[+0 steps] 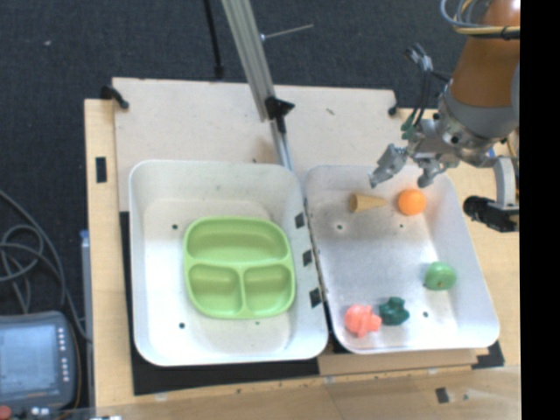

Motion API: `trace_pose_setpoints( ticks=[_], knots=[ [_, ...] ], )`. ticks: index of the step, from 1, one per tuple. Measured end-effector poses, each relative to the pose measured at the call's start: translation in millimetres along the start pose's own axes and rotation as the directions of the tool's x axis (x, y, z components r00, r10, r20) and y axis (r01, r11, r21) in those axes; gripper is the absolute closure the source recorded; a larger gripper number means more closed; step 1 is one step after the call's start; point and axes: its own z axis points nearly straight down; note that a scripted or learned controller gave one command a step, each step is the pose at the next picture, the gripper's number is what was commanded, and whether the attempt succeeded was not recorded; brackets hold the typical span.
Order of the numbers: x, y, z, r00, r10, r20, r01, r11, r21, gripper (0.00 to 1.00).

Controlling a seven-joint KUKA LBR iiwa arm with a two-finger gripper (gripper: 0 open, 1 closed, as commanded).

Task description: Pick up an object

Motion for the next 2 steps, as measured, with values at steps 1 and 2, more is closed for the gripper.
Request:
trace_pose_setpoints(
  ticks=[1,2],
  knots=[
    [0,0,0,1.000,0.001,0.000,-0.001,1.000,0.000,0.00],
    [-9,0,45,1.000,0.004,0.002,-0.004,1.000,0.004,0.00]
  ],
)
